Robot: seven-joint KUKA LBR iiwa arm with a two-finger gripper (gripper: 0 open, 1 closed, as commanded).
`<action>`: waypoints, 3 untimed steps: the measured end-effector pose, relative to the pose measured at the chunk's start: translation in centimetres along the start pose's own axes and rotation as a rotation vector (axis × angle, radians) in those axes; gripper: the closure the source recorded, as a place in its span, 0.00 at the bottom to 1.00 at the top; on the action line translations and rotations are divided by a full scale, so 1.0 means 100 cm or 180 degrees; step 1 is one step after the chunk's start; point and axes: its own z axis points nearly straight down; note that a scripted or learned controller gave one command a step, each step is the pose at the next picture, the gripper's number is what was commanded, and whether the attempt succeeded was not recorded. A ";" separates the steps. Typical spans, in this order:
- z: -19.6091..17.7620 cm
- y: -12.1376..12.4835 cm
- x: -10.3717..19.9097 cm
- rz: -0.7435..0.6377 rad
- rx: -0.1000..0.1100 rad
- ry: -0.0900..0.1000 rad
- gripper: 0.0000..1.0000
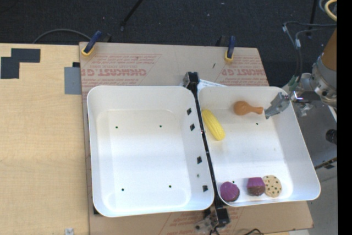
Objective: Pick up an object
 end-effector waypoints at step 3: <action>0.115 0.012 0.002 -0.0002 0.0000 0.0001 0.00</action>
